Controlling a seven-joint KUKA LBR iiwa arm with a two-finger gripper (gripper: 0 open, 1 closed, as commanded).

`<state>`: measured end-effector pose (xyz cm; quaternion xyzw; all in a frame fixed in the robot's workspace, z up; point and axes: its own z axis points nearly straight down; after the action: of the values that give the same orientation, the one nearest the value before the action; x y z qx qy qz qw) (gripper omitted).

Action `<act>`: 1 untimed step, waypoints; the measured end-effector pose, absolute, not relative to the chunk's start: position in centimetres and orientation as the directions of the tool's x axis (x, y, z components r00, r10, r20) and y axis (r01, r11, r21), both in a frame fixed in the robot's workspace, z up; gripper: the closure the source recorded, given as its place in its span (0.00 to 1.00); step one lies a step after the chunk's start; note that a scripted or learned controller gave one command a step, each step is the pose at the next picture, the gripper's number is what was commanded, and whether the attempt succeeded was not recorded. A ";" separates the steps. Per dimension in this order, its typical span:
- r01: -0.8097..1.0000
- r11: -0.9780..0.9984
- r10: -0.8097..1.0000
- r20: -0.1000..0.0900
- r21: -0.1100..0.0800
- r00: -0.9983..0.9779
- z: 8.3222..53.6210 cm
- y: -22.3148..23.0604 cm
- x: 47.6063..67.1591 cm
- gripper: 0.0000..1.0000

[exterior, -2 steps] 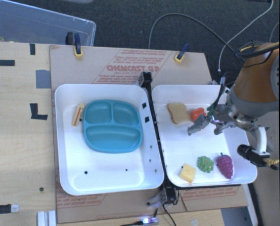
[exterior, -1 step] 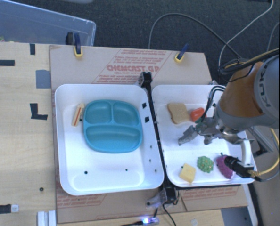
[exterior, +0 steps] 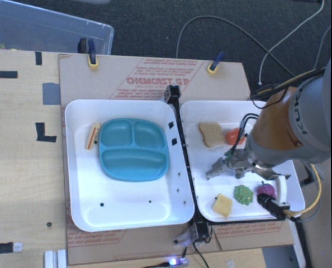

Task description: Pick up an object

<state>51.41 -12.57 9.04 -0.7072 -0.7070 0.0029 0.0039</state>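
The gripper (exterior: 226, 169) hangs over the right bin (exterior: 202, 197) with fingers spread wide, holding nothing. Around it lie toast (exterior: 210, 133), a red piece (exterior: 233, 135), a green ball (exterior: 243, 194), a purple piece (exterior: 266, 191) and a yellow block (exterior: 223, 205). The left bin (exterior: 82, 205) holds a blue tray (exterior: 133, 149) and a stick (exterior: 91, 135).

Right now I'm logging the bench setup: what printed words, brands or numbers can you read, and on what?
"CHEMCAST GP": red print on the brown board under the two white bins.
Smaller red lines around it, repeated across the board: too blurred to read.
Nothing readable elsewhere.
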 end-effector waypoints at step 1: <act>1.000 0.001 1.000 0.003 -0.008 -0.001 10.2 -12.5 51.5 1.00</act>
<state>51.50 -12.47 10.21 -0.7066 -0.7076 0.0020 0.0038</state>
